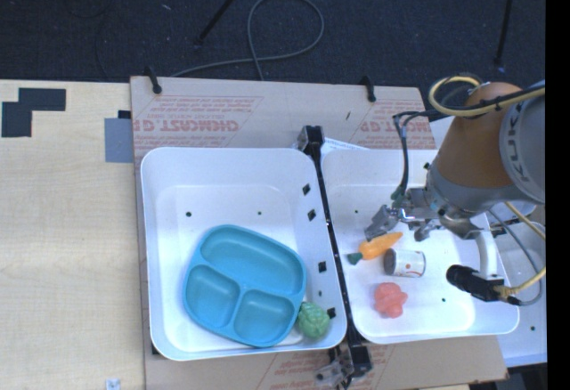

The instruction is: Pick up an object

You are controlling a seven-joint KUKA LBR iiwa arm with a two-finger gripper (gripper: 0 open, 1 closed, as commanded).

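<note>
**Over the right bin, jaws just above the carrot**

Right of centre in the frame, I have the arm [481,148] reaching in over the right bin [445,321], with the jaws [392,221] low above its floor. Whether they are open or closed I cannot tell; the metal parts there are too small and tangled to read, and nothing sits visibly between them.

The nearest candidate is the orange carrot [379,247], lying tilted, its green end pointing toward the divider between the bins. It lies just below and slightly left of the jaws in the frame, very near, though I cannot say whether they touch. Just beside it, lower right, is a small white cup [405,264] on its side, dark mouth facing left. Further down is a pink lumpy toy [389,299], clear of the others.

As I judge it, the step in hand is the final approach. I would centre on the carrot's thick middle, turn the wrist so the jaws close across its narrow width, not along it, and come straight down. The cup is the risk: crowding it could push both pieces away.

The blue divided plate [245,283] and green toy [313,321] lie in the left bin [165,201], well apart.
</note>
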